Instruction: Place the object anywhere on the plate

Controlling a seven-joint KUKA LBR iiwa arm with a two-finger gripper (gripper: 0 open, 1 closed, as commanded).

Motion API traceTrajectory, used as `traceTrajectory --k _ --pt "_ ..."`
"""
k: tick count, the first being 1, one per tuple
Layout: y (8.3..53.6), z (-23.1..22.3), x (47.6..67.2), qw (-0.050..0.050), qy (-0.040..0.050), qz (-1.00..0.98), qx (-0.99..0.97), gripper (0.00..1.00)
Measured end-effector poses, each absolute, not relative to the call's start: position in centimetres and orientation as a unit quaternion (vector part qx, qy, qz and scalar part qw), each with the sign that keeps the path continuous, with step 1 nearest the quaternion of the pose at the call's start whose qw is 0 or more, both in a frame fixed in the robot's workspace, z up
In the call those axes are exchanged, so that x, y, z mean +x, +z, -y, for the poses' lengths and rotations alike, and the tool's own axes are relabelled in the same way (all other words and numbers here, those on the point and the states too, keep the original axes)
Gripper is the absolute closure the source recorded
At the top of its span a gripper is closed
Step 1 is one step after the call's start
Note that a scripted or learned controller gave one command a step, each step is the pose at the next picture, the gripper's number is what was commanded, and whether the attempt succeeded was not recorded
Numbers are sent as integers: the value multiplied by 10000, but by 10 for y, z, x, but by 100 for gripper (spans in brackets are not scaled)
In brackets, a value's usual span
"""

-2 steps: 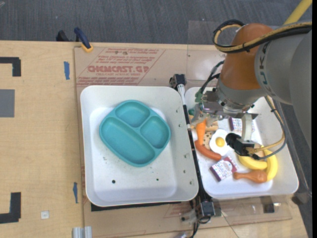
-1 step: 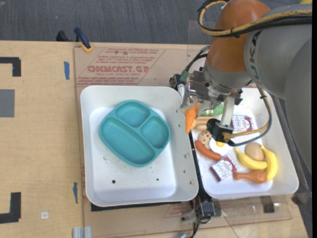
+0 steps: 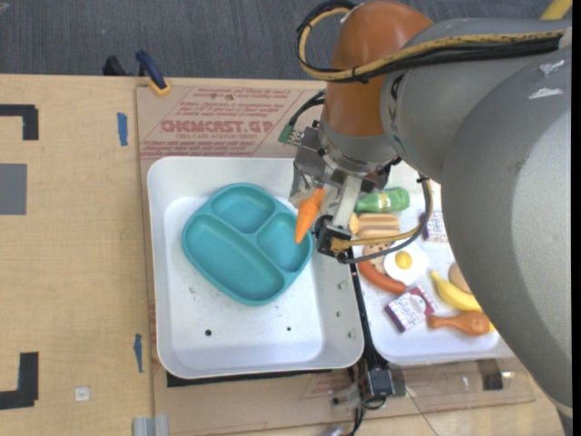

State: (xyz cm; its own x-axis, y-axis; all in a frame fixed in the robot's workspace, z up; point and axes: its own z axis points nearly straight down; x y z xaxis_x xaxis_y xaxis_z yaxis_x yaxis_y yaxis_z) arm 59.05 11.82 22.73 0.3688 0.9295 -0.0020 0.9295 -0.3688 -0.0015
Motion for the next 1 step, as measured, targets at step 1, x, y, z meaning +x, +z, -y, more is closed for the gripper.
traceTrajectory --k 1 --pt "202 -186 580 26 50 4930 -8700 100"
